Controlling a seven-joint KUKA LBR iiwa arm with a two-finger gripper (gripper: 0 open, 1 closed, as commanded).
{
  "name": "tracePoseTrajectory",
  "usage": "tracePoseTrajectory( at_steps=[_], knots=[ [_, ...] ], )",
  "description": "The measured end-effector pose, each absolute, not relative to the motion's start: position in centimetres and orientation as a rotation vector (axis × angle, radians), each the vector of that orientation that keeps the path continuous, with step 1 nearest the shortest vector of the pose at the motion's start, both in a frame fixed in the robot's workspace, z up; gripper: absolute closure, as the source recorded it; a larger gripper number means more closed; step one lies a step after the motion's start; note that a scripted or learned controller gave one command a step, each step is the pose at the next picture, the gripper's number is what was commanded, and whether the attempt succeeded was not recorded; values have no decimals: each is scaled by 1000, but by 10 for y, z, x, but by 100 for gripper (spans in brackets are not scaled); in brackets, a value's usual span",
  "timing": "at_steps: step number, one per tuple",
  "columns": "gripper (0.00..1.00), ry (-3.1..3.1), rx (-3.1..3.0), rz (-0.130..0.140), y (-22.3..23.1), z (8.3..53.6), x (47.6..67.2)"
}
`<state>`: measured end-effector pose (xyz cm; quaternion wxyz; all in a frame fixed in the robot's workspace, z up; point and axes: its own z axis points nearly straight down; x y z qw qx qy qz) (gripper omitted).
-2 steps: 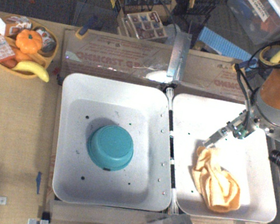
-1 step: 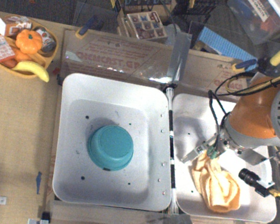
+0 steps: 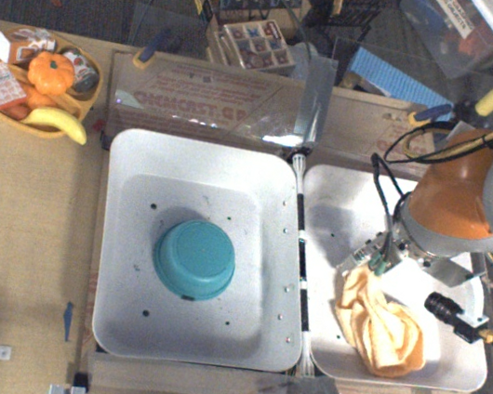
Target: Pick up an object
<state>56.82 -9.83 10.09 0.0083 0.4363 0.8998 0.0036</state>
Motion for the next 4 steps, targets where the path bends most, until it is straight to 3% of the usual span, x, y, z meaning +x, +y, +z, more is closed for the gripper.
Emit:
tracePoseTrajectory(
  at_steps=[1, 2, 3, 4],
  knots=[
    [0, 2812, 1364, 11, -99, 101, 568],
    [100, 2804, 1366, 14, -100, 112, 569],
    [0, 2804, 1366, 14, -100, 112, 569],
    [0, 2889, 1220, 1, -136, 160, 580]
  ],
)
